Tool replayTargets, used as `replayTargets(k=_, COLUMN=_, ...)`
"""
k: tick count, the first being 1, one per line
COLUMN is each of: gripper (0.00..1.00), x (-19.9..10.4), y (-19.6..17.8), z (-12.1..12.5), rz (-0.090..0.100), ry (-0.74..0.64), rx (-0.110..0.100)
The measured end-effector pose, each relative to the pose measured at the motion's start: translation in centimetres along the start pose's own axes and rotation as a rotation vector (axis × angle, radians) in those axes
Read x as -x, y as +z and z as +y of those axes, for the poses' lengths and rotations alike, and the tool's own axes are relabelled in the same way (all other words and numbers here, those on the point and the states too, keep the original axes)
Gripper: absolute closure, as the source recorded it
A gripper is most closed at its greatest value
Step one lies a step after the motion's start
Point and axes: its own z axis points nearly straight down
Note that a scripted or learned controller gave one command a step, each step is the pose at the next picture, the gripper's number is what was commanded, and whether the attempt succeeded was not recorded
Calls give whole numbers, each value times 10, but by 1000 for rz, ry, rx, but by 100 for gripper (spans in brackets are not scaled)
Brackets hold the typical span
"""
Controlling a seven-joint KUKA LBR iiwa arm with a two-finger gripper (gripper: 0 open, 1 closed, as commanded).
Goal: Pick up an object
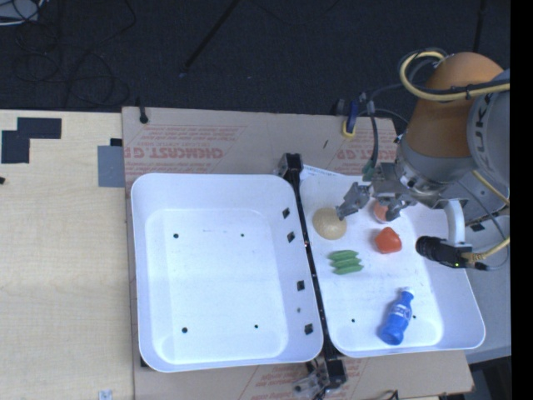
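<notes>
My gripper (pixel 372 206) hangs over the back part of the right bin (pixel 466 307), open, its two fingers spread wide. A small red-orange thing (pixel 381 213) shows just under the right finger, partly hidden; I cannot tell if it is touched. A tan round object (pixel 329 224) lies just below the left fingertip (pixel 351 204). A red object (pixel 387 241) sits in front of the gripper, a green pod-like object (pixel 345 262) lies left of it, and a blue bottle (pixel 397 316) rests near the bin's front.
The left bin (pixel 150 223) stands beside the right one, split by a black divider (pixel 305 257). Both rest on a cardboard sheet (pixel 208 140). A black part of the arm with cables (pixel 445 251) reaches over the right bin's right side.
</notes>
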Motion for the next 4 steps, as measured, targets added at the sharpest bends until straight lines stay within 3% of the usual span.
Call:
replayTargets(k=1, gripper=0, x=11, y=108, z=-32, rz=1, ry=3, rx=-9)
replayTargets(k=2, gripper=100, x=13, y=92, z=-30, rz=1, ry=8, rx=-3)
replayTargets(k=3, gripper=0, x=13, y=92, z=-30, rz=1, ry=10, rx=-3)
replayTargets(k=4, gripper=0, x=-3, y=129, z=-7, rz=0, ry=0, rx=1)
